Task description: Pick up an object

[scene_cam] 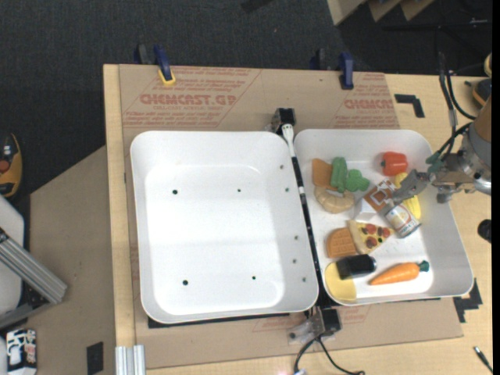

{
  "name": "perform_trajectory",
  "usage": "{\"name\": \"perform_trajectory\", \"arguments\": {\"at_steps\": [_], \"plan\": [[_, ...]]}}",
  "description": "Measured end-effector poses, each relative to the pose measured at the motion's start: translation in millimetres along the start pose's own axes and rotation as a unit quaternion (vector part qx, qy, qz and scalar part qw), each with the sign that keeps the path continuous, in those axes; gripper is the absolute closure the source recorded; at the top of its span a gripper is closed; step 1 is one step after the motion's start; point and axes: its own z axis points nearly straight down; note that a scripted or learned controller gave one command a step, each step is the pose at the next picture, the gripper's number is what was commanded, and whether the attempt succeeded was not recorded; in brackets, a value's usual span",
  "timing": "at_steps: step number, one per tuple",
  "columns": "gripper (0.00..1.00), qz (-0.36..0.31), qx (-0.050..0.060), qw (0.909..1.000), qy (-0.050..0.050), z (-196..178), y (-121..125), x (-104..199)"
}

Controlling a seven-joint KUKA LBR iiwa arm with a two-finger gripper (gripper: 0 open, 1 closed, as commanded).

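Observation:
The right bin (pixel 355 145) holds several toy foods. Among them are a red pepper (pixel 394 162), a green broccoli piece (pixel 347 176), a small brown-and-white box (pixel 380 196), a silver can (pixel 402 222) and a yellow banana (pixel 413 206). A pizza slice (pixel 369 234), an orange carrot (pixel 397 273) and a black block (pixel 355 266) lie nearer the front. My gripper (pixel 416 183) reaches in from the right, low over the bin's right side. It hangs just right of the box and above the can and banana. Nothing can be seen held in it.
The left bin (pixel 211 225) is white with small dark dots. A tan bun (pixel 336 201), a brown cookie (pixel 341 243) and a yellow disc (pixel 339 285) also lie in the right bin. Blue clamps (pixel 164 65) hold the board's far edge.

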Motion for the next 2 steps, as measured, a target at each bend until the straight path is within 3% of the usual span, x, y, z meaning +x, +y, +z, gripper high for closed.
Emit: {"name": "perform_trajectory", "arguments": {"at_steps": [1,2], "plan": [[0.0,-0.005,0.003,1.0,0.003,26.7,-6.9,114.4],[0.0,0.0,0.0,1.0,0.001,112.5,56.8,84.3]]}}
